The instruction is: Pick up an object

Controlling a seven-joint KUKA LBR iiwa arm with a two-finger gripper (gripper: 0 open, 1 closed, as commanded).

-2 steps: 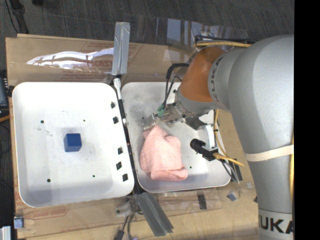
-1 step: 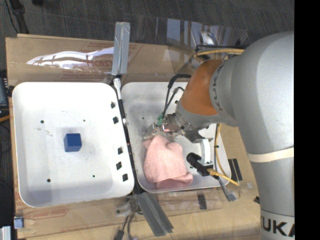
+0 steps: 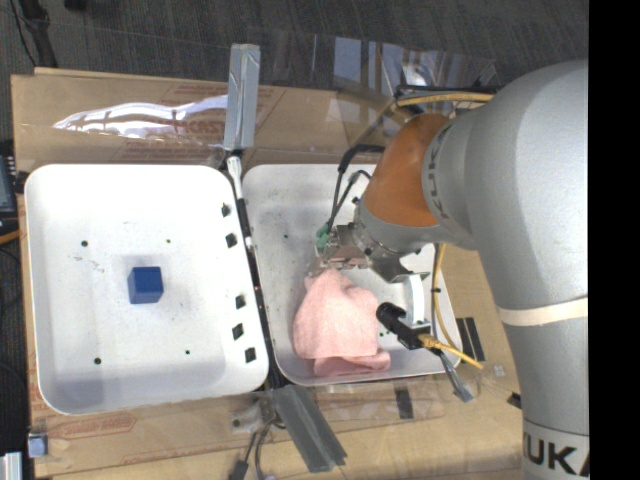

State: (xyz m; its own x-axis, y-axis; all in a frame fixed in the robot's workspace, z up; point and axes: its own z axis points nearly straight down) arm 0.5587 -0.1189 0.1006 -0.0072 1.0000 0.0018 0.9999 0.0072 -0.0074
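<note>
One gripper (image 3: 338,260) sits at the far edge of the crumpled pink cloth (image 3: 338,326) in the right white bin (image 3: 290,193); its opening cannot be told. Descend centrally, pinching a raised fold. A small blue cube (image 3: 146,284) lies in the left bin (image 3: 60,193).

A dark grey carpeted floor (image 3: 150,18) runs along the far side, with black stand legs (image 3: 30,8) at its far left. Flat brown cardboard (image 3: 130,98) covers the bench, and a strip of clear glossy tape (image 3: 140,118) on its far left part catches bright light. Grey tape strips (image 3: 242,93) hold the cardboard down at the far edge and the near edge.
</note>
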